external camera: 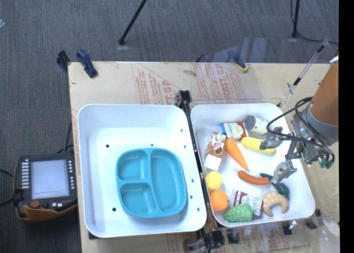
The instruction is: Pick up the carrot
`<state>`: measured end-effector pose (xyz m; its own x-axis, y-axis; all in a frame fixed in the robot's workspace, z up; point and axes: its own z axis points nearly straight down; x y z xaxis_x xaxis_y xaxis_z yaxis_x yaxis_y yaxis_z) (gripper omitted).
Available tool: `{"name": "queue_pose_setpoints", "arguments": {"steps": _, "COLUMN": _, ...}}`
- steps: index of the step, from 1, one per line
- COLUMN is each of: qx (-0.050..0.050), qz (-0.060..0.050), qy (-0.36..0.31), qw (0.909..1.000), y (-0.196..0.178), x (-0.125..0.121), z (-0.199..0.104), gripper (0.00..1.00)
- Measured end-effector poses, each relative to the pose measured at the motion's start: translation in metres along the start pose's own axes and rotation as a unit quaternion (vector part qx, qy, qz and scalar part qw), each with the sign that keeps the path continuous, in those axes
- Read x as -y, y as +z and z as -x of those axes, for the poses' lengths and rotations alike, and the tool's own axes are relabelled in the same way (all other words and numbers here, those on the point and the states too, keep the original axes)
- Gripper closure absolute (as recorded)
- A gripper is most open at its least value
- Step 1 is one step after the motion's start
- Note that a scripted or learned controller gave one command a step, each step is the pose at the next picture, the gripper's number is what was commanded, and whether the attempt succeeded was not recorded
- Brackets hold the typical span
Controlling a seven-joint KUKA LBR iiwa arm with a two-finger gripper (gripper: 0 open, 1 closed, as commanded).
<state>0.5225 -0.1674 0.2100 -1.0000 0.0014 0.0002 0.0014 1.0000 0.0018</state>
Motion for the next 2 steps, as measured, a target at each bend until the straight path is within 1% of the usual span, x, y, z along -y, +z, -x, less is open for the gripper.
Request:
{"name": "queue_pose_setpoints", "arguments": {"steps": 1, "qx": 0.004, "qz": -0.001, "qy": -0.042, "qw": 0.9991, "y": 0.1098, "x": -0.0306, "z": 0.0403, "gripper": 0.0}}
{"name": "queue_pose_setpoints", "arguments": {"steps": 2, "qx": 0.002, "qz": 0.0, "qy": -0.045, "qw": 0.999, "y": 0.1021, "x": -0.0337, "z": 0.0402, "gripper": 1.0}}
